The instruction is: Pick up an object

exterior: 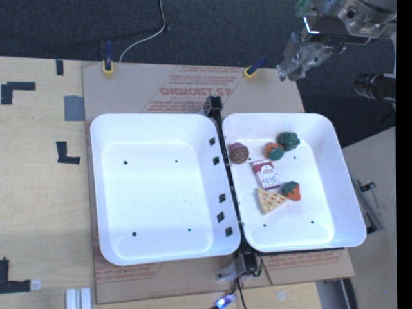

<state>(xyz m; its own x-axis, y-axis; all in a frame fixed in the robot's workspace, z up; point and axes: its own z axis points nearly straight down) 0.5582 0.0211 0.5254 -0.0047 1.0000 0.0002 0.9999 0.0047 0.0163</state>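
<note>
The right bin point(335, 172) holds several small toy foods. A dark brown round piece point(239, 152) lies near the divider. An orange and green piece point(275, 150) sits beside a dark green one point(288, 140). A small red and white carton point(264, 174) lies in the middle, with a yellow cheese wedge point(271, 200) below it and a red-orange and green piece point(291, 190) to its right. My gripper point(295, 64) hangs high above the bench, beyond the right bin's far edge and apart from every object. Nothing shows between its fingers.
The left bin point(103, 172) stands beside the right one, joined along a black clipped divider point(222, 179). Both rest on a brown cardboard sheet point(187, 89) held by yellow and blue clamps point(107, 63). A white cable point(145, 40) crosses the dark floor behind.
</note>
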